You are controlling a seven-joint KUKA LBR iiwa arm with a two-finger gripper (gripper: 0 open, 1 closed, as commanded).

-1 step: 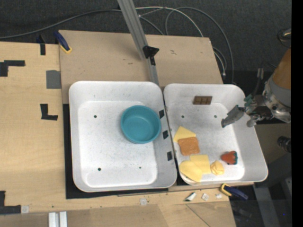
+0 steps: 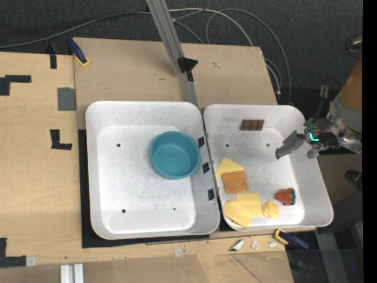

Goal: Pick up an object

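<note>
Lowest in the frame, along the near rim of the right bin (image 2: 321, 202), a cluster of small play-food pieces lies together: a yellow wedge (image 2: 242, 208), a pale yellow lump (image 2: 270, 209) just beside it, and a red piece (image 2: 285, 197) to their right. Slightly above sit a brown toast-like slab (image 2: 235, 183) touching a yellow cheese slice (image 2: 229, 167). A brown chocolate bar (image 2: 252, 124) lies alone near the bin's upper wall, its long axis running left to right.

The gripper (image 2: 288, 144) hangs over the right side of this bin, middle right of the frame, pointing down and leftward; whether it is released or clenched cannot be told, and nothing shows in its grasp. Judging from this, the red piece, below the gripper, is the closest candidate, with the toast cluster lying lower left.

A blue bowl (image 2: 174, 154) rests in the left bin (image 2: 103, 158), well apart from the gripper. The bins' floors are white and speckled, and open floor surrounds the chocolate bar, whereas the lower cluster is crowded.
</note>
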